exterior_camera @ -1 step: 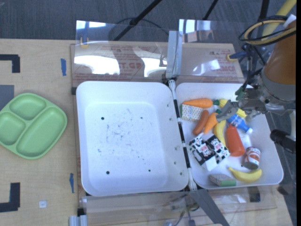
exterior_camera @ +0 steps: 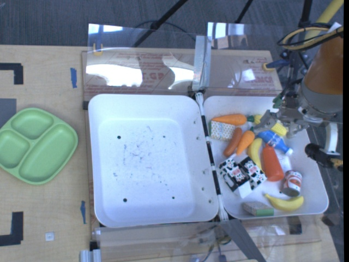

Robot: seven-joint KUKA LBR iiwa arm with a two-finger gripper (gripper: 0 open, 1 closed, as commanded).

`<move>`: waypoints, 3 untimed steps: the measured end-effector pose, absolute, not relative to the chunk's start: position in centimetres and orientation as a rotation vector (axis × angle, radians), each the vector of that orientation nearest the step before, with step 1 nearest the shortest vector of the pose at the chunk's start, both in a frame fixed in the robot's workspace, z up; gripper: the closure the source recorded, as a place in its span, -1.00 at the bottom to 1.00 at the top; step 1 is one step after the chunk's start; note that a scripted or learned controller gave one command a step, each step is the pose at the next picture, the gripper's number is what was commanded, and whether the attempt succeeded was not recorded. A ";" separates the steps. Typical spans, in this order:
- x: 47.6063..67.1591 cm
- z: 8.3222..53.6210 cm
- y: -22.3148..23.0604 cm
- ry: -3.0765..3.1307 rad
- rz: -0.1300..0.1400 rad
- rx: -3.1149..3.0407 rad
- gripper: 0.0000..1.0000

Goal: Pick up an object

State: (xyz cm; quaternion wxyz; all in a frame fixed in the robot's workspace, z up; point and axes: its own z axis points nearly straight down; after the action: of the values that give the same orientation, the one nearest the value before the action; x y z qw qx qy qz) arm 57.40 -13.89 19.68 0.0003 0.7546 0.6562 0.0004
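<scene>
The right bin (exterior_camera: 319,201) holds a heap of toy items. An orange carrot (exterior_camera: 231,119) lies at its far left over a yellow-and-white block (exterior_camera: 224,130), with two smaller carrots (exterior_camera: 240,141) below. A blue-and-white bottle (exterior_camera: 276,141) and a red bottle (exterior_camera: 272,163) lie in the middle, beside a black-and-white cow-patterned box (exterior_camera: 240,173). A banana (exterior_camera: 284,202), a small can (exterior_camera: 293,182) and a grey-green bar (exterior_camera: 257,209) sit near the front. My gripper (exterior_camera: 281,122) hangs low over the bin's far right part, just above the blue bottle and a yellow piece (exterior_camera: 280,129).
The left bin (exterior_camera: 109,113) stands next to the right one, sharing a middle wall. A green divided plate (exterior_camera: 35,144) rests on the bench at far left. Clear plastic panels (exterior_camera: 142,64) rise behind both bins. Cables hang by the arm (exterior_camera: 324,75) at right.
</scene>
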 end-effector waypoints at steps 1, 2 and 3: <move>55.8 15.6 -17.0 2.171 -0.001 2.274 -1.00; 60.1 8.6 -18.9 2.141 0.004 2.294 -1.00; 60.2 9.6 -18.9 2.140 0.006 2.294 1.00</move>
State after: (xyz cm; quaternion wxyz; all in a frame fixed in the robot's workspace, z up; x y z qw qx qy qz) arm 60.19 -18.89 9.64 0.0024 0.7313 0.6821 0.0018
